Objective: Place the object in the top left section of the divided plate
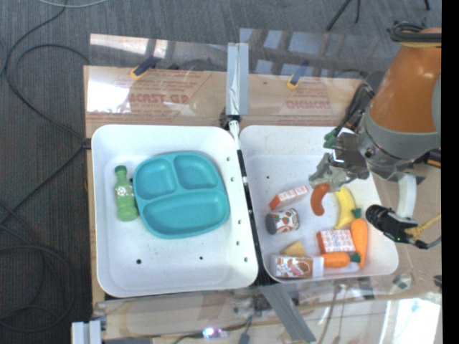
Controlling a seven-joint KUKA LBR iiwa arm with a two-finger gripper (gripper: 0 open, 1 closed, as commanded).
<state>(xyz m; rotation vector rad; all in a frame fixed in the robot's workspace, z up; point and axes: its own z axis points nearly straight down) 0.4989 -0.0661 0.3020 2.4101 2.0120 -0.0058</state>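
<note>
A: Step in hand, judged: pick from the right bin point(384, 264); nothing yet carried over to the divided plate point(183, 193) in the left bin point(107, 264). Claw point(331, 172) low over the right bin's upper middle; cannot tell whether spread or shut (dark linkage, too small to resolve); nothing visibly held.

B: Likely target?

A: Red-orange sausage-shaped piece point(318, 199), just below the claw tip, touching or nearly so; cannot tell which. Yellow banana point(346, 205) just beside it on the side nearer the arm; small red-and-white packet point(288, 197) on the other side, towards the bin divider.

B: Advice for the grasp?

A: Straddle the sausage across its narrow width, away from the banana; otherwise risk of nudging both. Confirm piece between the tips before lifting; curved, smooth-looking, so prone to slipping out.

B: Destination?

A: Teal plate well apart from the claw, across the divider; two small sections along its far edge, one large section near. Aim for the small section nearer the green bottle point(125, 194), which lies against the plate's left rim; release low, inside the ridge.
</note>
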